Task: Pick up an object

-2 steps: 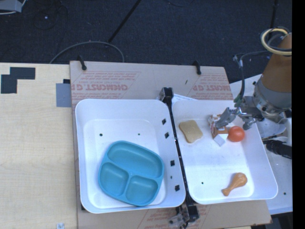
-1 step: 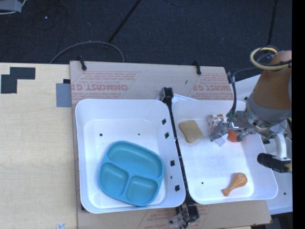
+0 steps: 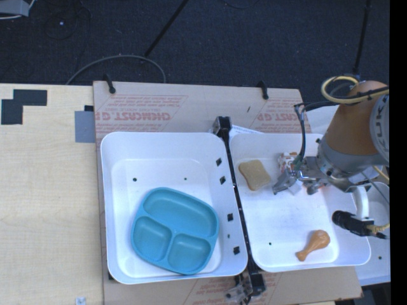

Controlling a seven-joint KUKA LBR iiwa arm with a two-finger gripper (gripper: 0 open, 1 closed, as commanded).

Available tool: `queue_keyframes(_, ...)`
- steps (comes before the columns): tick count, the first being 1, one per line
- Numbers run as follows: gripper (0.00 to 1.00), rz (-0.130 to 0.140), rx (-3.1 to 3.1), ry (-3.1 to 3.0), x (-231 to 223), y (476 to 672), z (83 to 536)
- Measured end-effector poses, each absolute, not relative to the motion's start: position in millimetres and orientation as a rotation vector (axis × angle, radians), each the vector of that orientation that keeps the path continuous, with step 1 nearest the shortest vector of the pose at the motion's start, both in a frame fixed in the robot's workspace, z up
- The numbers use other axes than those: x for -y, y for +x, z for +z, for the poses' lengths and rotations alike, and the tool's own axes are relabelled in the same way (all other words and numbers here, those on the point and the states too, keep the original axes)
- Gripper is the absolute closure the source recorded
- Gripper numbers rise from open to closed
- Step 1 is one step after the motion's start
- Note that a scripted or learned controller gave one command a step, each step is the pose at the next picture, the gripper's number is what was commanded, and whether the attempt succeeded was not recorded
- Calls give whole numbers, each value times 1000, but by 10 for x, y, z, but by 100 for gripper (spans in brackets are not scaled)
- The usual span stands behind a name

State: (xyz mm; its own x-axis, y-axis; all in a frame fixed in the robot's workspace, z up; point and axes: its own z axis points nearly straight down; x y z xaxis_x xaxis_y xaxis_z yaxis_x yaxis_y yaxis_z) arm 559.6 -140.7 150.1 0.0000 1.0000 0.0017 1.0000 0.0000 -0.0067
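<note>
The gripper [image 3: 284, 184] is hanging low in the right bin [image 3: 356, 259], and whether it is open cannot be told. A tan sponge [image 3: 254, 174] is lying just beside it at nine o'clock. It should be sliding over the sponge, then dropping straight down to squeeze.

we see a pale wooden bench [image 3: 44, 202] with a cardboard sheet [image 3: 191, 107] on it, and on that sheet two white bins: left bin [image 3: 121, 157], right bin [image 3: 280, 234], touching.
</note>
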Motion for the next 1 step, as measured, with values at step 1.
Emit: queue_keyframes(1,0,5,2217,-2219,1397,5676,1028)
